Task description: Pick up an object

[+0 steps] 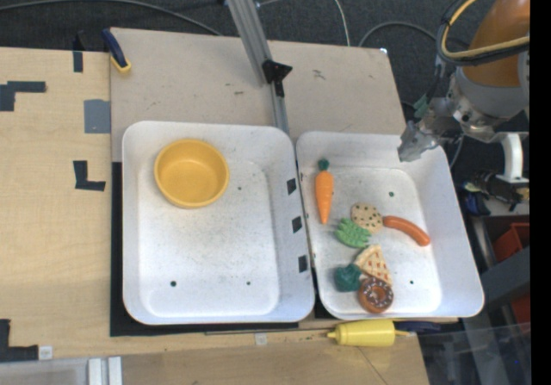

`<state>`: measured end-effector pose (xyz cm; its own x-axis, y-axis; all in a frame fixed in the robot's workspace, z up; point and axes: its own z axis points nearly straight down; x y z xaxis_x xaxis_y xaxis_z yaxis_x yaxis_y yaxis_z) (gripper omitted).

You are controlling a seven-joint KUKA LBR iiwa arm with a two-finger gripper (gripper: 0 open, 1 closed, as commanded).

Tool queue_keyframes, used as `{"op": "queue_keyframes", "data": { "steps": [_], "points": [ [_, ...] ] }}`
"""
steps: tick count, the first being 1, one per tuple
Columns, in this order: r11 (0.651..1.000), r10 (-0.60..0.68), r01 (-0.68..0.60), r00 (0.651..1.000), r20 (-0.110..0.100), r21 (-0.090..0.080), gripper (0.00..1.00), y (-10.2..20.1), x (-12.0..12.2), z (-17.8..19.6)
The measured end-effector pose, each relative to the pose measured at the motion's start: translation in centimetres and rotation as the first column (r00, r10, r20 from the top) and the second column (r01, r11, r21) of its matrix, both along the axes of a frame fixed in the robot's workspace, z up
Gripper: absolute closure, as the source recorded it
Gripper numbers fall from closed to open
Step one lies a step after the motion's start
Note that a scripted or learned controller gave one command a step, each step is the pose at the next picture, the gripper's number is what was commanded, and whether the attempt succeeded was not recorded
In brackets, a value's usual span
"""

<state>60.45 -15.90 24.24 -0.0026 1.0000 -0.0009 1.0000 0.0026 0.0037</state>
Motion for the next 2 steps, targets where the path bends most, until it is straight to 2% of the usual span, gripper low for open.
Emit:
{"op": "queue_keyframes", "data": {
  "steps": [2],
  "points": [
    [1.000,0.003,-0.003,1.000,-0.007,0.002,1.00,9.6,-1.4,-2.1]
  ]
}}
